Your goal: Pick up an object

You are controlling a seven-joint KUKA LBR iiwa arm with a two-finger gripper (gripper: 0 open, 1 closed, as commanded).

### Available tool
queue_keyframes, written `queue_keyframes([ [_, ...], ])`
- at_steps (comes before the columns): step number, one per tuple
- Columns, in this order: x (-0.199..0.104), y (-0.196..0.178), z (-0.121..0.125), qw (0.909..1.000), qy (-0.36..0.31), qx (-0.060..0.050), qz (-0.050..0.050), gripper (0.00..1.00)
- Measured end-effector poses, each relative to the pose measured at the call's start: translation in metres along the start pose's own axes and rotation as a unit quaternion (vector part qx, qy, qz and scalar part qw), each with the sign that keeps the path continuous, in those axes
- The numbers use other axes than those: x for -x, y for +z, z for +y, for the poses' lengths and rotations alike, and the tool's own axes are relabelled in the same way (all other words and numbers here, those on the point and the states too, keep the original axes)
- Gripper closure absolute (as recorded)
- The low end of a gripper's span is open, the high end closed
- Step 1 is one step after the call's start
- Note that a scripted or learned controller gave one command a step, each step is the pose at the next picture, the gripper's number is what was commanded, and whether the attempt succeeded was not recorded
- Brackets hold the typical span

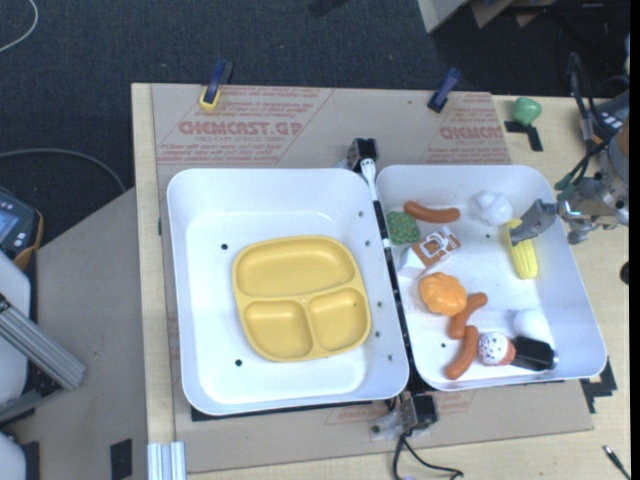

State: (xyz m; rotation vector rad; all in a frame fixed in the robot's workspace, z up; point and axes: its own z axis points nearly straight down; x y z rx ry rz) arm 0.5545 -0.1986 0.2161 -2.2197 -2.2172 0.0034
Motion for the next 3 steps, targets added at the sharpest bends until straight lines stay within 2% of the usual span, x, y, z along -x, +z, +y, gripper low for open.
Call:
queue_keyframes([
  [1,-0.005,0.053,-0.009,1.0000,0.000,-0.001,0.001,0.00],
  [2,-0.012,0.114,-0.005,1.0000,-0.001,-0.001,0.001,0.00],
  [3,-0.014,0.132,-0.004,1.0000,-0.001,0.000,0.002,0.00],
])
